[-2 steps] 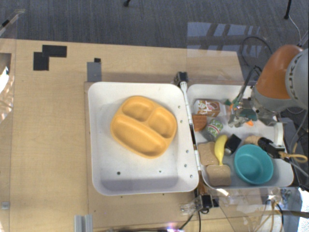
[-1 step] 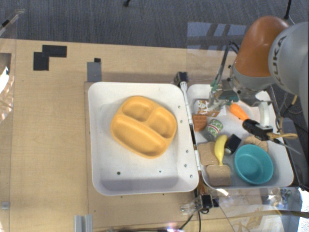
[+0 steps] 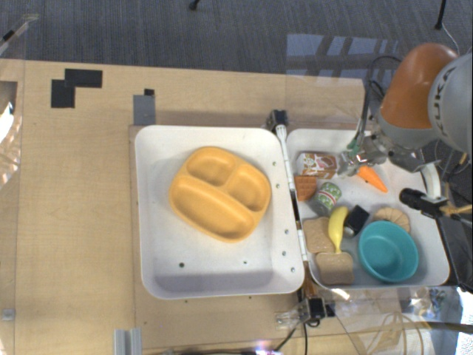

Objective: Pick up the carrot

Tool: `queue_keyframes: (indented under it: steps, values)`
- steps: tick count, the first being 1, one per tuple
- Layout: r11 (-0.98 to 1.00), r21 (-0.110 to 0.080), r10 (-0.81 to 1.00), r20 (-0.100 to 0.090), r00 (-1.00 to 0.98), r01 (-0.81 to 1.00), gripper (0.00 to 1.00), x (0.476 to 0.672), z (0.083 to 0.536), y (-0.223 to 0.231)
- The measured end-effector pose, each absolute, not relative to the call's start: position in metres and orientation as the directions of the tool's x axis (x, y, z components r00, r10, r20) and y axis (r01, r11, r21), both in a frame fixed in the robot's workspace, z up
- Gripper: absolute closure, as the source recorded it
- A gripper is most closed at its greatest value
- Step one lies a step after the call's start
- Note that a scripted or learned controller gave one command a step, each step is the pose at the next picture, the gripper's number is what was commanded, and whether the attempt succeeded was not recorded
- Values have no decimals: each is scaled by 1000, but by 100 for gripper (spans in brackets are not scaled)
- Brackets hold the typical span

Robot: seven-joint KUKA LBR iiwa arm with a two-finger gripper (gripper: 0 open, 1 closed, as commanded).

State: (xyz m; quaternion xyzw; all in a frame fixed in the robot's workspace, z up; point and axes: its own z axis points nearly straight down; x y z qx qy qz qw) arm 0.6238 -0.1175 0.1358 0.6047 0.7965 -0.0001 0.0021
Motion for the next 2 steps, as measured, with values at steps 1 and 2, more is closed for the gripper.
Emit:
queue_keyframes:
  steps: [1, 2]
  values:
    - [527, 4, 850, 0, -527, 850, 100, 619, 90, -202]
    - [339, 10, 941, -2, -339, 941, 100, 576, 160, -127]
